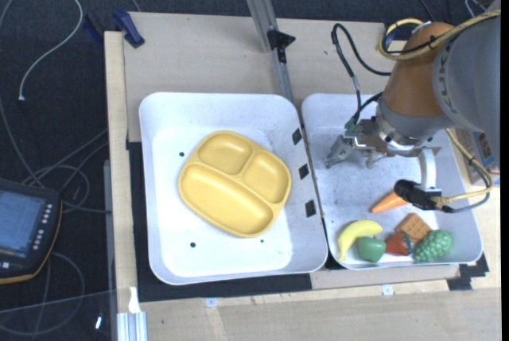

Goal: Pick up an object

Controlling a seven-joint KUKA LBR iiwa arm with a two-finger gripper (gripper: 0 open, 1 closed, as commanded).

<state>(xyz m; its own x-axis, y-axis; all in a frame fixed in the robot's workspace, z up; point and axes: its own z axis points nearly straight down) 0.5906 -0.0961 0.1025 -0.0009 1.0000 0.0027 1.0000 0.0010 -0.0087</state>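
Right bin [334,196]: end effector [350,150] over bare floor, toys [394,236] near.

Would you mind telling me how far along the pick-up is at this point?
Nothing looks picked yet. The gripper hangs over bare floor in the right bin, with nothing seen between its fingers. The carrot, banana and other toy foods lie at the bin's near edge. Reaching one, gripping and lifting all remain.

The right bin [334,172] has bare floor along its left and middle. Its near edge is crowded: banana [355,234], green apple [371,249], cracker [412,226], grapes [433,246], with a carrot [389,202] just above them. A yellow divided plate [235,183] fills the left bin's [159,172] centre, leaving free margins around it.
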